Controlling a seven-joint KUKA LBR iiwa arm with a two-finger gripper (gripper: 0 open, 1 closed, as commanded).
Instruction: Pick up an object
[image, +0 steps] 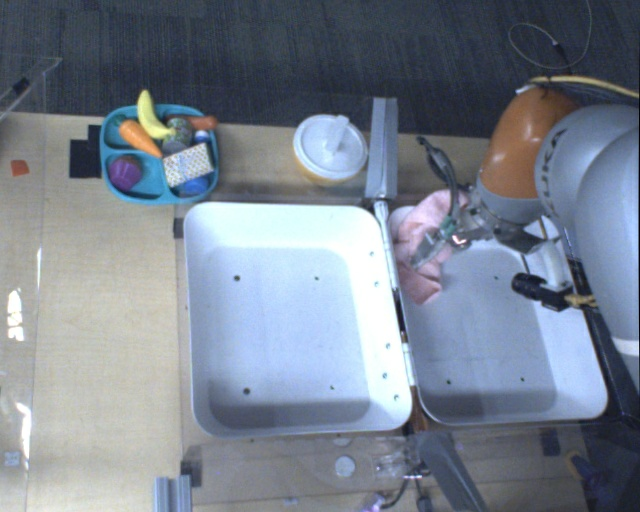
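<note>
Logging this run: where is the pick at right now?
Done: the grey arm's two-finger gripper has reached the soft pink cloth bunched at the right white bin's upper-left corner. In hand: it sits at the cloth, but whether it has a grip cannot be told. Left: the cloth lies on the bin floor, not lifted.

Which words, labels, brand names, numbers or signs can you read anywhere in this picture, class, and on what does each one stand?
None can be read.
The speckled card in the blue tray: a dotted pattern, too blurred to tell any letters.
The white lid of the yellow cup: plain.
The left bin and the right bin: unmarked.
The orange band on the arm: unmarked.
</note>
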